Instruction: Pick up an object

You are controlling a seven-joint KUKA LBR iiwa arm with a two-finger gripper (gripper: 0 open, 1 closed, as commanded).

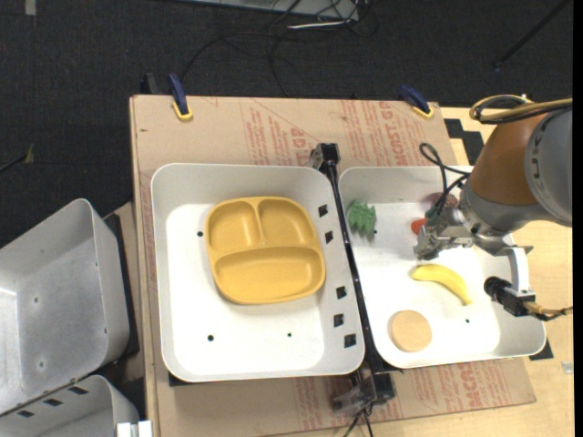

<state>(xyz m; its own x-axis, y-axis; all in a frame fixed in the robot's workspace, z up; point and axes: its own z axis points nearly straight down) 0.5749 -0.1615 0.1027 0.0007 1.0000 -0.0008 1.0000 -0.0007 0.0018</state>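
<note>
In the right bin lie a yellow banana, a round tan disc and a small green toy. A small red object peeks out at the gripper's left side. My gripper reaches down into the right bin just above the banana's upper end, under the orange band of the arm. From this angle the arm covers the tips. Nothing is visibly held.
The left bin holds a yellow compartment plate. A black divider strip runs between the bins. A grey tub stands left of the bench. Cables hang at the arm's right side.
</note>
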